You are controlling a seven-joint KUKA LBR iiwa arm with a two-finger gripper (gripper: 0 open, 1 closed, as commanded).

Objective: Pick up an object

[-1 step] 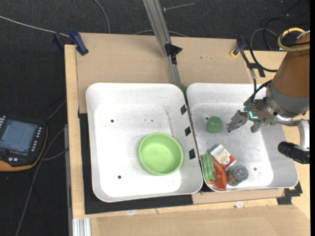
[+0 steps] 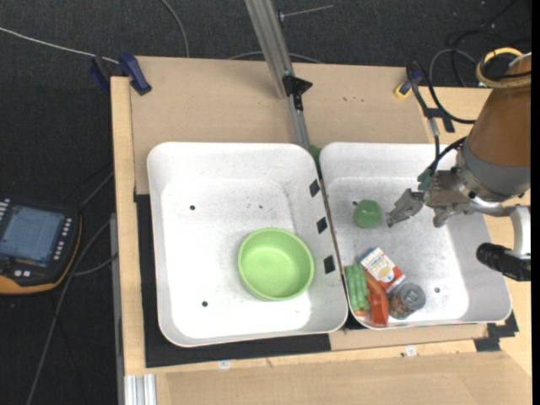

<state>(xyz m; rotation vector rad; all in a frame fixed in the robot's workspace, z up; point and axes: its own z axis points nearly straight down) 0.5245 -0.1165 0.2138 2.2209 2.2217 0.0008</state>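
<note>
While our gripper hangs spread and holding nothing over the right bin, the small green object sits just to its left on the bin floor. We judge a close from here could pinch air or nudge that rounded piece away. The carton, green and red items and dark round piece crowd the near edge, awkward to separate. The left bin holds a green bowl. Both bins rest on a tan bench, a teach pendant on the dark floor to its left.
</note>
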